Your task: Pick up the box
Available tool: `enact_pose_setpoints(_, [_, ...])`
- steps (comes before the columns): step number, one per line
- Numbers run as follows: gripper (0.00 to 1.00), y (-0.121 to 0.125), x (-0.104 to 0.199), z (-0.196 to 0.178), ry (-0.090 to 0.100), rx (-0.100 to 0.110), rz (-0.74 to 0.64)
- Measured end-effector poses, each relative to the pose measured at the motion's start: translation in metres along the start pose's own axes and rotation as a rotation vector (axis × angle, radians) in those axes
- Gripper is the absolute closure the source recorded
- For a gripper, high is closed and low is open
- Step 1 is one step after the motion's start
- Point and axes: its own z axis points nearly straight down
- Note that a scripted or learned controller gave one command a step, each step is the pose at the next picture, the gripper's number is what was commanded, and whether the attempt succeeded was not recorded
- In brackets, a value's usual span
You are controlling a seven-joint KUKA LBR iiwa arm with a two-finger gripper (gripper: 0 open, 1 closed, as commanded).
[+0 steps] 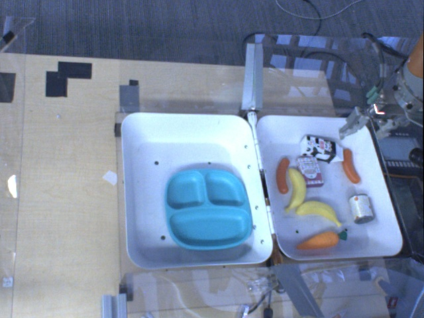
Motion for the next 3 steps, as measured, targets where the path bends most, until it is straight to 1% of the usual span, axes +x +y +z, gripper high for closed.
enact_pose_setpoints(1, [0.00, -0.009, 0.019, 0.104, 0.001, 0.002, 0.180])
enact_pose_setpoints(2, [0.00, -0.032, 0.031, 0.166, 0.001, 0.001, 0.231])
enact_pose_setpoints(3, [0.00, -0.027, 0.066, 0.184, 0.001, -0.001, 0.154])
